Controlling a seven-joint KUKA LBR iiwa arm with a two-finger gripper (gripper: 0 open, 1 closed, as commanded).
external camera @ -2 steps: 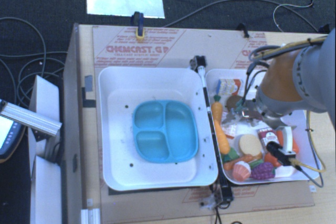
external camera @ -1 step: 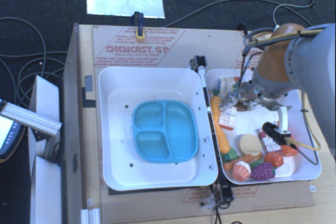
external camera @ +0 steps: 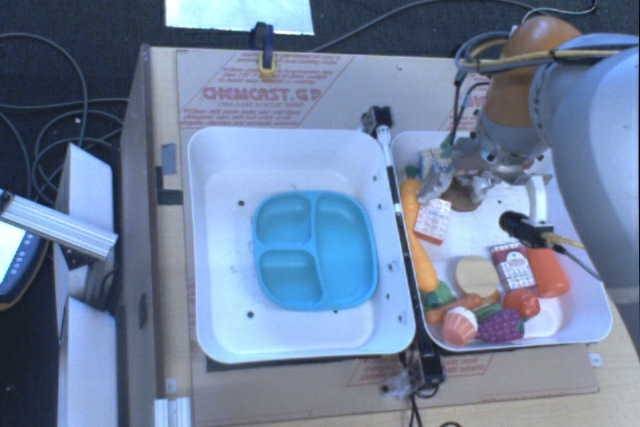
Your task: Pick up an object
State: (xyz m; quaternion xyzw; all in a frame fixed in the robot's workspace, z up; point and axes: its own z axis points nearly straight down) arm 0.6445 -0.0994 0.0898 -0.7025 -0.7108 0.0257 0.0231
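Note:
The right bin holds several toy foods. My gripper is low in its far left corner, just above a small white and red carton. A brown item lies right beside the gripper. A long orange carrot lies along the bin's left wall. Nothing shows as held.
At the near end of the right bin are a beige bun, a red box, an orange-red piece, purple grapes and a pink cupcake. In the left bin lies a blue divided plate.

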